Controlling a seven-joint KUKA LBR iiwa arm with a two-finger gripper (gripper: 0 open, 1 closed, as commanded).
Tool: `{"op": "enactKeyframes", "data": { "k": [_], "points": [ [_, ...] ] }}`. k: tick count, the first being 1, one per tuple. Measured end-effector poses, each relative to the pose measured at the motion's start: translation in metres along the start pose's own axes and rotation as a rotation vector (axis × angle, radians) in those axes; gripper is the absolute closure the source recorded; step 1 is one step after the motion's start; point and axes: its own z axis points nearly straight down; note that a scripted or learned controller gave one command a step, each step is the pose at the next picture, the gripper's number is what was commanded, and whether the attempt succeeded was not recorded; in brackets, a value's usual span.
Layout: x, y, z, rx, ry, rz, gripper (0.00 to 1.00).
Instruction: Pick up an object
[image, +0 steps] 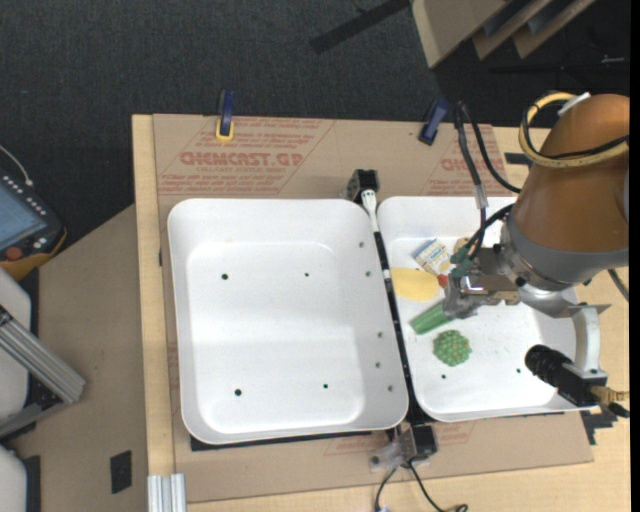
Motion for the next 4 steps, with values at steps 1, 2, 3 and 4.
{"op": "enactKeyframes", "data": {
  "k": [1,2,3,4],
  "points": [
    [0.043,0.041,-0.074,-0.021,-0.001,-0.009,1.0],
    [0.093,0.071,-0.06,-0.014,-0.001,-0.009,1.0],
    [0.062,0.009,0.027,0.004,-0.002,0.001,1.0],
    [-0.019,0.008,0.086,-0.002,-0.004,0.007,1.0]
  ]
}}
